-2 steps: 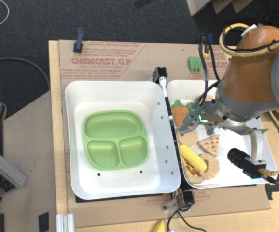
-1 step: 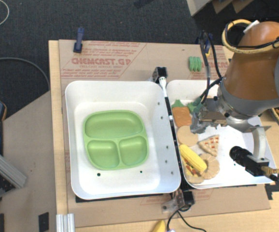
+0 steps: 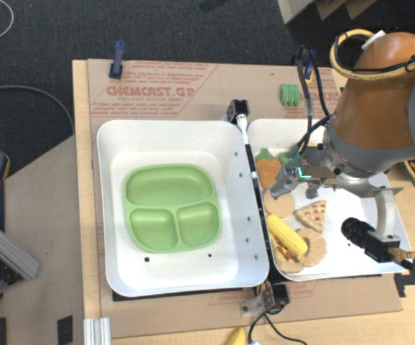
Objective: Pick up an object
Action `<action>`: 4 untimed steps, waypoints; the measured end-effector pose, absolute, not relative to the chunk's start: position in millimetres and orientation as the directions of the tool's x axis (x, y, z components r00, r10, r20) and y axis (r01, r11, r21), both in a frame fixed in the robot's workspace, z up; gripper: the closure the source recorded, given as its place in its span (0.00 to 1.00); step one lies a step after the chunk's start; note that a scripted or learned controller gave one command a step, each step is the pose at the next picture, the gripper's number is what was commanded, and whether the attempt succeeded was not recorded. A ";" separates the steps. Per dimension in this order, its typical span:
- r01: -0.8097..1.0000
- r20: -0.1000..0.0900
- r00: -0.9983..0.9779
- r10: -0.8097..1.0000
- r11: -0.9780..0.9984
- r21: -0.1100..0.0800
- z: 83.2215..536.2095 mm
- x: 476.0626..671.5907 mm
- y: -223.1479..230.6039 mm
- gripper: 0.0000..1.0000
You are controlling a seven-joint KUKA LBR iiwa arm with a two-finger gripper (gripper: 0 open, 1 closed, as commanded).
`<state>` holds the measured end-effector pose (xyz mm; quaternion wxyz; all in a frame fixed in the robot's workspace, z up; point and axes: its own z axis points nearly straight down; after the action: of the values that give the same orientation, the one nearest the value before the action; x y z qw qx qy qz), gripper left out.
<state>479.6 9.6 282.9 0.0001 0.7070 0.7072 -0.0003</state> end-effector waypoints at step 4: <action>1.000 0.002 -0.004 1.000 0.004 -0.001 184.4 479.2 -6.9 0.00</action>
<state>479.2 -6.9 184.4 -0.0009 0.7058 0.7085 0.0004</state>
